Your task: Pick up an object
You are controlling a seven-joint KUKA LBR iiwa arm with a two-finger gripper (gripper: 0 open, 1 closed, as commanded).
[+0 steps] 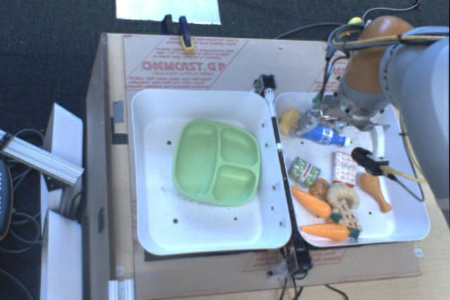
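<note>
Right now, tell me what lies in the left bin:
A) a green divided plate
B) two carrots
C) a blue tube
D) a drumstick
A: the green divided plate lies flat on the floor of the left bin.

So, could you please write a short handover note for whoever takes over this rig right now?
Gripper: low at the far end of the right bin, right by the blue tube and the yellow toy.
Also in that bin: two carrots, a drumstick, two small boxes.
Left bin: a green plate.
Done: no object visibly lifted.
Left: grasp one and lift it.
</note>
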